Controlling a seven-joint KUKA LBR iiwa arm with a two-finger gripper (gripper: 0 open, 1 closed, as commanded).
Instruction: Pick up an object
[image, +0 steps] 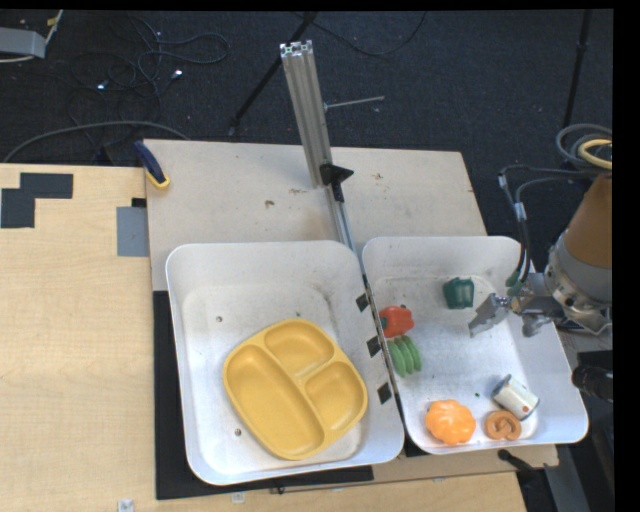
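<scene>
My gripper (489, 314) hangs over the right bin (430, 255), near its right side, reaching in from the arm at the right edge. Just to its left lies a small dark green object (458, 292), apart from the gripper. Further left, by the bin's left wall, a red object (397, 320) sits above a green ridged one (404, 354). Along the front of the bin lie an orange fruit (450, 421), a brown ring-shaped piece (503, 426) and a small white cylinder (515, 397). I see nothing held by the gripper.
The left bin (200, 290) holds a yellow divided tray (293, 386). A metal post (310, 110) rises behind the bins. Cables lie on the dark floor at the back, and a wooden surface (70, 350) is on the left.
</scene>
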